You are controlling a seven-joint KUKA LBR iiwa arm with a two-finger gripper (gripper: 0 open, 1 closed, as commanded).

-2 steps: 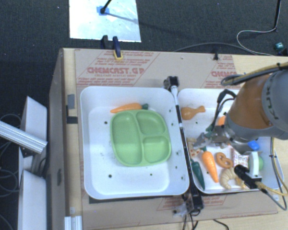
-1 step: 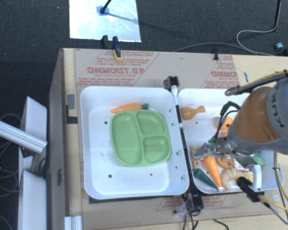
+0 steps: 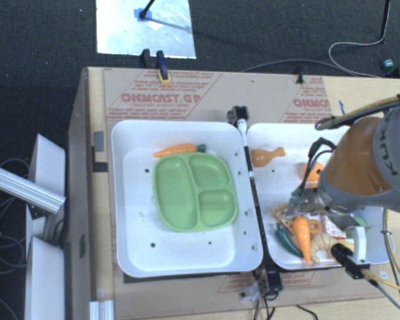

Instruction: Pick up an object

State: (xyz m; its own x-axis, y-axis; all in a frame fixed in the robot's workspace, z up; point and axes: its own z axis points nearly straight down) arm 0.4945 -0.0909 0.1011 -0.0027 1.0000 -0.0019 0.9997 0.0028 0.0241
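Landmark is the green tray (image 3: pixel 193 192): smooth matte plastic, rounded-corner shape with three moulded compartments, lying flat in the left white bin (image 3: pixel 137 245), a shallow glossy plastic tub with small dark holes in its floor. Touching the tray's far edge lies an orange carrot (image 3: pixel 175 150), a slim tapered toy with a green stub at its right end. Right of the tray, past the black divider strip (image 3: pixel 251 179) between the tubs, sits the right white bin (image 3: pixel 270 139). In it, far side, a tan drumstick-shaped toy (image 3: pixel 267 155), smooth plastic, thin end pointing away from the tray. Nearer the front edge, right of the tray's near corner, is a clutter pile: a second orange carrot (image 3: pixel 301 235), stubby cone pointing toward the front, a dark green pepper-like piece (image 3: pixel 287 242) just beside it on the tray side, pale bits behind. The arm, grey casing with a shiny orange band (image 3: pixel 357 159), comes in from the right and covers the bin's right half. The tool (image 3: pixel 300 204) sits low just above the pile, right at the blunt top end of the second carrot; contact unclear. Fingers are hidden by the wrist, cannot tell if they're spread or closed. The worktop (image 3: pixel 187 92) is brown cardboard-like sheet with red printed lettering.
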